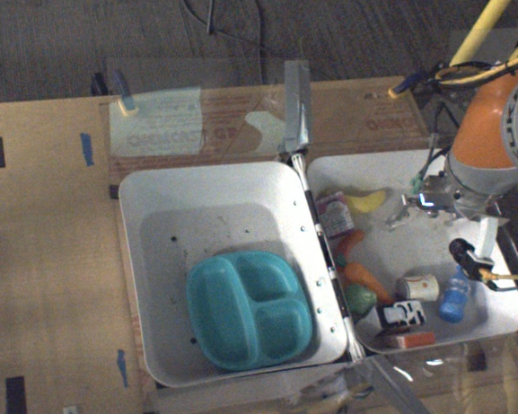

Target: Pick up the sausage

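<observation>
Camera view puts my hand [403, 209] over the right bin [512, 315]; its grip I cannot tell. I judge the sausage [349, 242] lies left, near the divider, slanted.

Two bins sit side by side on the bench [50, 292]: the left bin [141, 203] holds a divided tray [251, 321] toward its near side, well left of the gripper [402, 209]. In the right bin [512, 315], a banana [367, 202] lies just left of the fingers, a packet [334, 215] farther left against the shared wall. Nearer the camera than the fingers lie a carrot [366, 278], a small can [419, 287], a bottle [454, 300] and a flat box [408, 339].
</observation>
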`<state>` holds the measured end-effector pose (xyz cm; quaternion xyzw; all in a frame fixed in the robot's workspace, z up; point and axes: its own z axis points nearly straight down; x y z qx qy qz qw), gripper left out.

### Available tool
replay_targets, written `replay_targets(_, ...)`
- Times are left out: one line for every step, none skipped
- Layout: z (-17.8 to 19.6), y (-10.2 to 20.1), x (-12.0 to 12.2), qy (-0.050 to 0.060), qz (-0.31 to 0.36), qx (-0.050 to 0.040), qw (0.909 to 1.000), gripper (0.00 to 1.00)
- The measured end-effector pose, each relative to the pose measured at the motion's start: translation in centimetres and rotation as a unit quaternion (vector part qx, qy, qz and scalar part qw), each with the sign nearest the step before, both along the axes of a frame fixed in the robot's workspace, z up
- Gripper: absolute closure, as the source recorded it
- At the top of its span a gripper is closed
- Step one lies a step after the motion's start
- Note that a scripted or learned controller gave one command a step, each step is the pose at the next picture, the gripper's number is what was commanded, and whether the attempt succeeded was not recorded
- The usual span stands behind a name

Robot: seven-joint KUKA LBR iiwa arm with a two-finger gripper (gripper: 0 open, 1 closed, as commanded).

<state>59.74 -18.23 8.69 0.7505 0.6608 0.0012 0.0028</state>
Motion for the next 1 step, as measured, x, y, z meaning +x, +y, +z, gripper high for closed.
replay_targets(0.10,4.21,-2.17,0.000,-0.070,0.0010,0.9976,0.00)
